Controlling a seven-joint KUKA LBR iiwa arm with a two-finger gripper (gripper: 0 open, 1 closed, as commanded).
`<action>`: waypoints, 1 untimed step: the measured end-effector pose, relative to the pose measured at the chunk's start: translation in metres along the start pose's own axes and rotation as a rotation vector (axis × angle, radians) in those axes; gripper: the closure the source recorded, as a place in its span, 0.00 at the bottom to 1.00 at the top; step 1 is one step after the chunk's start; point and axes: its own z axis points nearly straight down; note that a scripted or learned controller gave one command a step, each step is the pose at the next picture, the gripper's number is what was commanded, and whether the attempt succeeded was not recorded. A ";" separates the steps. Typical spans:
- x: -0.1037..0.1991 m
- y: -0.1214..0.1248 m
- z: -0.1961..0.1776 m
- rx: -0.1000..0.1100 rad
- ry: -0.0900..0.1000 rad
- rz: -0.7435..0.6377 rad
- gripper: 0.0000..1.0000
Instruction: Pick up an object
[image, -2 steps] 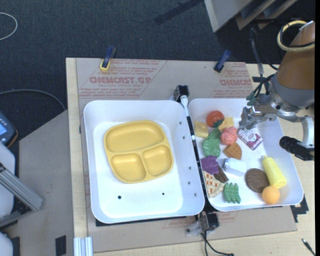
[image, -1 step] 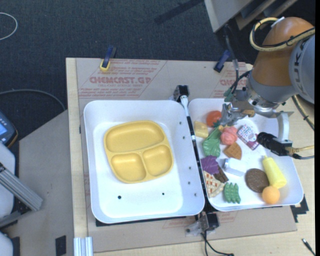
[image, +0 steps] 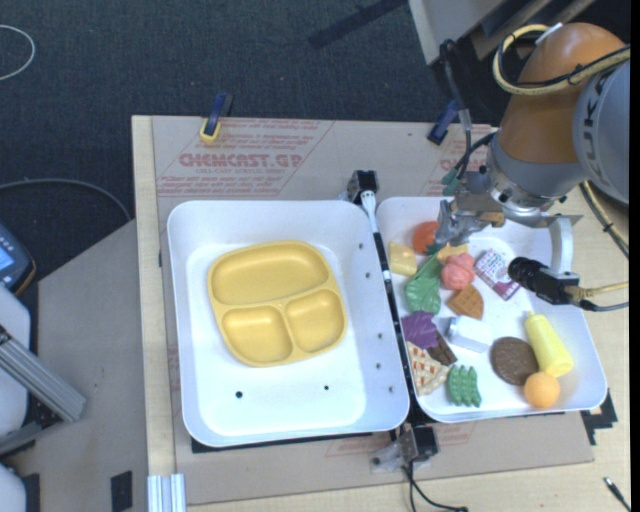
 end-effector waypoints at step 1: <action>0.001 0.003 0.011 0.006 0.000 0.001 1.00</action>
